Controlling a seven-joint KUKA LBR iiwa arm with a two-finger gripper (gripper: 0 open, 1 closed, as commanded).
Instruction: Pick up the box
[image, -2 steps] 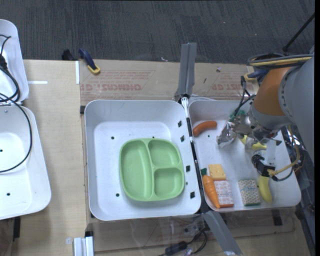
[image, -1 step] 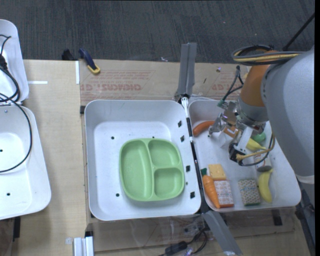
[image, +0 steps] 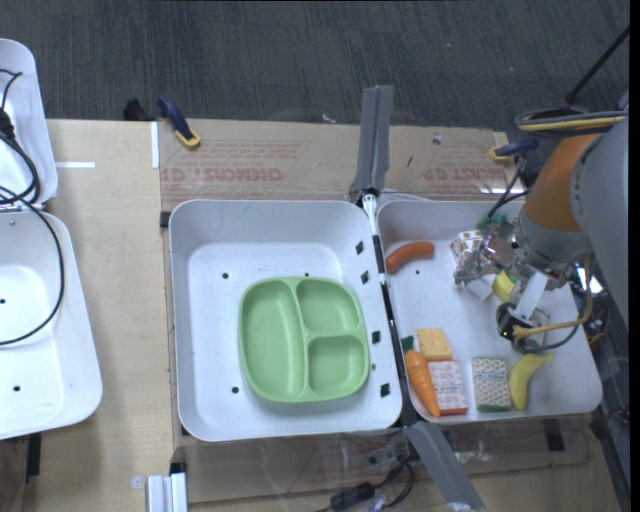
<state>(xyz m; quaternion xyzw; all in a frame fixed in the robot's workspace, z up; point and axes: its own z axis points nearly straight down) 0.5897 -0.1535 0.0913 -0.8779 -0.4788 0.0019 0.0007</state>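
A small white box with a red print (image: 467, 246) sits tilted in the upper middle of the right bin (image: 575, 405). My gripper (image: 478, 264) reaches in from the right and is right against this box, at its lower right side. The arm's orange band (image: 556, 192) and grey wrist hang above the bin's right part. Two flat boxes lie near the front wall: a red and white one (image: 449, 386) and a green and white one (image: 490, 382).
In the right bin there are also a sausage (image: 408, 254), a cheese block (image: 434, 343), a carrot (image: 421, 382), a banana (image: 523, 378) and a yellow item (image: 503, 284) under the wrist. The left bin (image: 200, 250) holds a green divided plate (image: 304, 339).
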